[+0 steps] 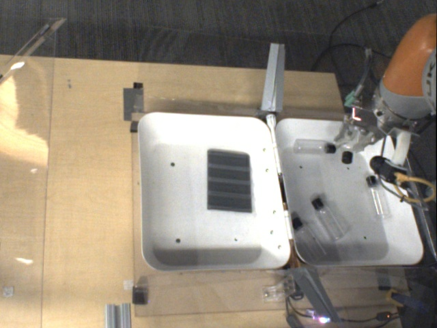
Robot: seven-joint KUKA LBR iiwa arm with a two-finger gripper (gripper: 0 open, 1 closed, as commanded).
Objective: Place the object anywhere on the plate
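Observation:
A dark grey ribbed plate [229, 180] lies flat in the middle of the left bin [157, 203]. Several clear vials with black caps lie in the right bin [403, 248]: one [311, 145] near the back, one [328, 216] in the middle, one [377, 197] towards the right, and one [300, 227] by the left wall. My gripper [349, 145] hangs over the back of the right bin, just right of the back vial's cap. It is far from the plate, and I see nothing held in it.
A metal bar [274, 77] stands behind the gap between the bins. Cables [399, 180] trail over the right bin's right rim. Small black brackets [134, 101] sit on the wooden bench around the left bin.

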